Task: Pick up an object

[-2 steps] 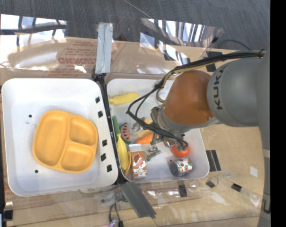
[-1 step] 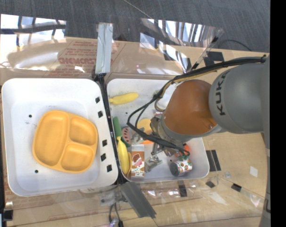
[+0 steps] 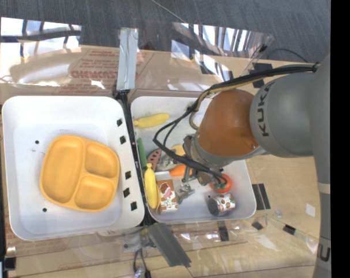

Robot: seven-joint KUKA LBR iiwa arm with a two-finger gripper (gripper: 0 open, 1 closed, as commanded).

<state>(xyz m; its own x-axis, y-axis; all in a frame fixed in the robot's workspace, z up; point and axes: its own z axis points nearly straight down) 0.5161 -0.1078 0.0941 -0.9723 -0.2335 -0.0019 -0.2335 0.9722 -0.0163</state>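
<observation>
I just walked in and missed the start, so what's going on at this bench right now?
A grey KUKA arm reaches from the right into the right-hand bin, which holds a jumble of small items, among them a yellow corn-like piece and a banana. Its gripper sits low among the clutter; whether it has hold of anything can't be made out. The left bin holds a yellow divided tray, untouched.

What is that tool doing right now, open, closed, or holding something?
Tool: down in the right bin among the objects; open or closed cannot be told.
</observation>
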